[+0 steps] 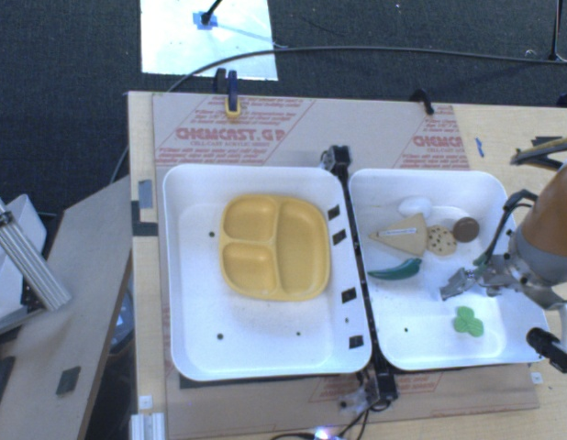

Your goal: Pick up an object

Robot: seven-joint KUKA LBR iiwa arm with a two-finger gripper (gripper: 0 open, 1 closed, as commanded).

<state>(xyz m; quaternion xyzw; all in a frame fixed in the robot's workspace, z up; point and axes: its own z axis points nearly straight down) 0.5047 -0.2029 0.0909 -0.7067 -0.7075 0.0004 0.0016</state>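
Gripper [460, 283] over right bin [504, 193] — board [375, 128] reads "CHEMCAST GP".

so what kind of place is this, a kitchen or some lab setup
Most likely a robot lab test bench, not a kitchen. Two white bins sit clamped on a plywood board, one holding a yellow divided plate, the other small toy foods like a green pepper. A robot gripper reaches in, with cables around.

Open floor beside green toy [467, 322]
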